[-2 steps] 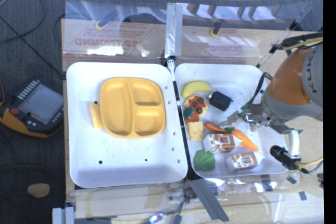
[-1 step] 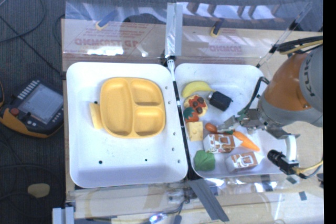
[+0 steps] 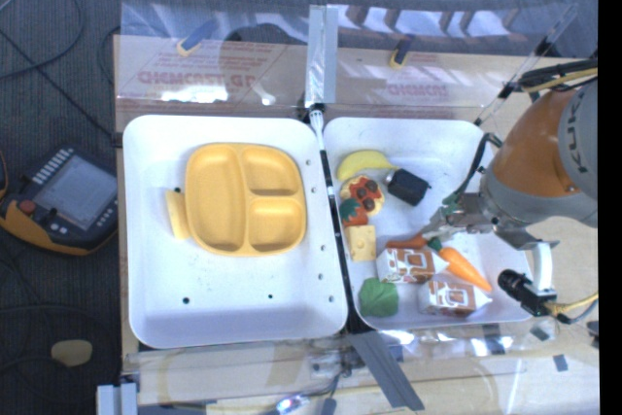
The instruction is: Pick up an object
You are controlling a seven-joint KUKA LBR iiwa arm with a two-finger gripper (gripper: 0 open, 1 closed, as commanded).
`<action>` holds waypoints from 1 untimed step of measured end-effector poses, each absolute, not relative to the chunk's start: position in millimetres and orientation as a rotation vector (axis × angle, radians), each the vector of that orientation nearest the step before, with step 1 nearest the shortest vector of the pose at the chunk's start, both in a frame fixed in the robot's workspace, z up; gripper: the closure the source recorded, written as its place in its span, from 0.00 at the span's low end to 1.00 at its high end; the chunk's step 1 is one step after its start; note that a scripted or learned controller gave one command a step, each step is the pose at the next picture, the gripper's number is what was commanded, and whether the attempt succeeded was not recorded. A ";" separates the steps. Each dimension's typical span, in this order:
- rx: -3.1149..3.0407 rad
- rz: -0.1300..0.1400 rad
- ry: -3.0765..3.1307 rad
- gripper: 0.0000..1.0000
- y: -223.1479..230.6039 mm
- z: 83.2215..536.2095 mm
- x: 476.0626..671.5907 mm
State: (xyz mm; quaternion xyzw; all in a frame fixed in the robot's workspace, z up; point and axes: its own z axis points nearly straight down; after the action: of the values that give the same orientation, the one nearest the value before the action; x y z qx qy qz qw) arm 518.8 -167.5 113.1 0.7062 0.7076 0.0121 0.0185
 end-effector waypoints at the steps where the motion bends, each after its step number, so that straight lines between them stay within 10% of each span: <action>1: 2.194 0.035 2.198 0.00 -167.6 111.7 518.0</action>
State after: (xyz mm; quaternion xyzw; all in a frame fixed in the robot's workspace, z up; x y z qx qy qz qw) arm 518.0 -167.6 111.7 0.7064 0.7075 0.0112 0.0177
